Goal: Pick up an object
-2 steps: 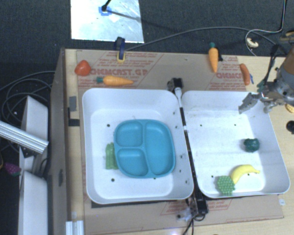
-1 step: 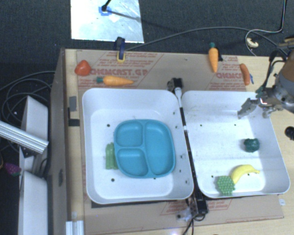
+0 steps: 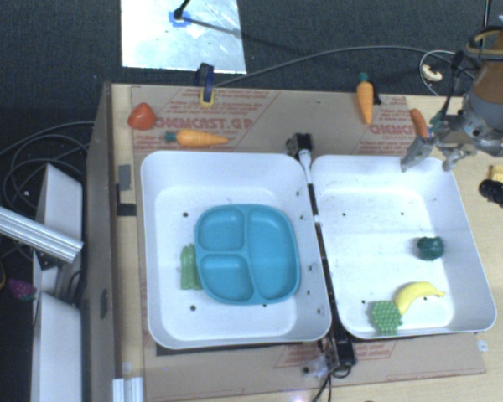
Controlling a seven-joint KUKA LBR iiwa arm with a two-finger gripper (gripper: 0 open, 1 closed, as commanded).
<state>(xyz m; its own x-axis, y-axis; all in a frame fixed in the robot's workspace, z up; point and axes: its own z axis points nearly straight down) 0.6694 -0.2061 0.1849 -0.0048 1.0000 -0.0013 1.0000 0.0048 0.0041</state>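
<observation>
End effector [image 3: 431, 152] above the right bin's far edge, its two fingers spread apart with nothing between them.

The right bin [image 3: 377, 216] holds a dark green object [image 3: 429, 247] near its right wall, and a yellow banana [image 3: 417, 295] just beside a green bunch of grapes [image 3: 385, 316] at the near edge, all well apart from the end effector. The left bin [image 3: 176, 191] carries a blue divided plate [image 3: 246, 252] with a green piece [image 3: 189, 268] touching its left side. On the table [image 3: 260, 115] behind the bins lie three carrots [image 3: 199, 138] [image 3: 365, 100] [image 3: 418, 123], a red tomato [image 3: 141, 116] and a clamp [image 3: 206, 83].
</observation>
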